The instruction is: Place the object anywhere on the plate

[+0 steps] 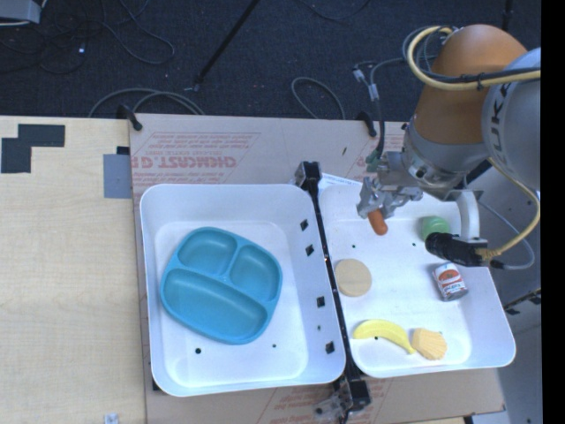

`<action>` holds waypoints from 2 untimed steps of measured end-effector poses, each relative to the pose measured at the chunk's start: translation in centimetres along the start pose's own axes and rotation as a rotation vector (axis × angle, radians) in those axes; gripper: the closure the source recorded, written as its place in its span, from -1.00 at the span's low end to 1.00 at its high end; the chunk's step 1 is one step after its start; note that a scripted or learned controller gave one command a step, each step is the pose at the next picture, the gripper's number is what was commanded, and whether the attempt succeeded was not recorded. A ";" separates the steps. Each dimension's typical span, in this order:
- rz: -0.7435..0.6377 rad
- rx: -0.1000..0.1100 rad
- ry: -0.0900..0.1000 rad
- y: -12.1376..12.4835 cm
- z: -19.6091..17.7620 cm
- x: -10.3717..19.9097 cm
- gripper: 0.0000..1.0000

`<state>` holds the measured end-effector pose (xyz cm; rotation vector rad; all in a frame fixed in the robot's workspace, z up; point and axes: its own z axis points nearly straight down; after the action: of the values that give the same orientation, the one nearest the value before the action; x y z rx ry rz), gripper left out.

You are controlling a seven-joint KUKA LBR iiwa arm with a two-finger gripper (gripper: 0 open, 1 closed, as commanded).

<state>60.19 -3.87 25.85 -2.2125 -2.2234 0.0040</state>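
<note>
A blue plate (pixel 221 283) with three compartments lies in the left bin (pixel 168 210). My gripper (pixel 378 212) hangs over the back left part of the right bin (pixel 485 343). A small orange carrot-like piece (pixel 379 224) sticks out below the fingertips, and the fingers are shut on its upper end. The gripper is well to the right of the plate, across the divider between the bins.
In the right bin lie a tan round disc (pixel 353 277), a yellow banana (pixel 384 334), a yellow corn-like piece (pixel 430 344), a small can (pixel 450 282) and a green object (pixel 434 226). A black divider (pixel 322 272) separates the bins. Cables run behind the bench.
</note>
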 end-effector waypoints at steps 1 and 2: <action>0.000 0.001 0.000 -0.4 0.5 4.4 1.00; 0.000 0.001 -0.001 0.7 1.9 9.1 1.00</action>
<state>60.81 5.27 23.99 -2.2124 -2.2235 0.0066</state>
